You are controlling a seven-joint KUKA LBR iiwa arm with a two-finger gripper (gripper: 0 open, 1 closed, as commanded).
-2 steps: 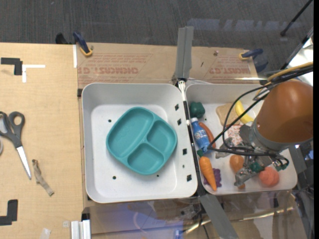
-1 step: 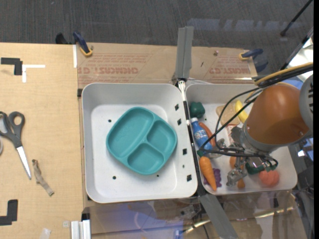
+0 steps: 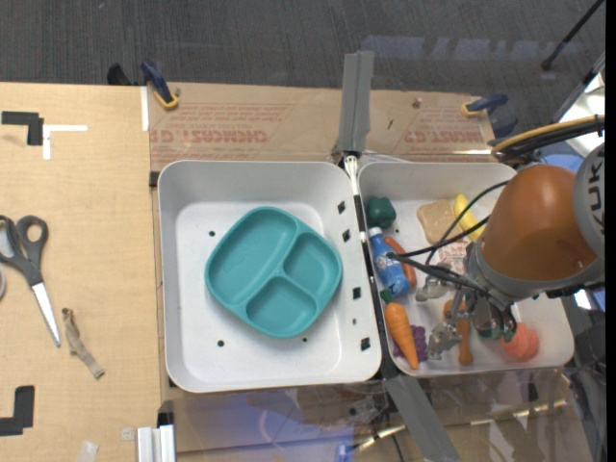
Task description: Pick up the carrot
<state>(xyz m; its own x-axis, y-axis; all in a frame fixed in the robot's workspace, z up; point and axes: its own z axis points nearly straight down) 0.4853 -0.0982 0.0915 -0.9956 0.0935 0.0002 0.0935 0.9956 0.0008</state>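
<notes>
Cardboard (image 3: 289, 123) printed with reversed lettering lies behind two white bins, clipped at its corners by blue clamps (image 3: 159, 83), and dark carpet fills the floor beyond. To the left, a pale wooden bench (image 3: 77, 258) carries scissors (image 3: 29, 268) and a small scrap of strap (image 3: 82, 345), with black tape marks near its edges.

Left bin (image 3: 183, 354) holds a teal divided plate (image 3: 274, 271), turned at an angle. Right bin (image 3: 549, 354) is crowded. The carrot (image 3: 399, 333) lies near its front left corner, close to the wall between the bins, its long axis running roughly front to back with a slight slant; the thicker end points toward the back, the thinner tip toward the front and a little right. A purple piece (image 3: 418, 339) sits just beside it, and a blue bottle (image 3: 389, 266) lies just behind it. Farther back sit a green item (image 3: 380, 210), a tan piece (image 3: 438, 219) and something yellow (image 3: 466, 215). A pinkish-orange ball (image 3: 521, 344) rests near the front right.

The arm (image 3: 537, 224), its orange dome uppermost, hangs over the right bin. Its gripper (image 3: 460, 333) is low among the clutter, right of the carrot and apart from it; whether it is parted or closed I cannot tell.
</notes>
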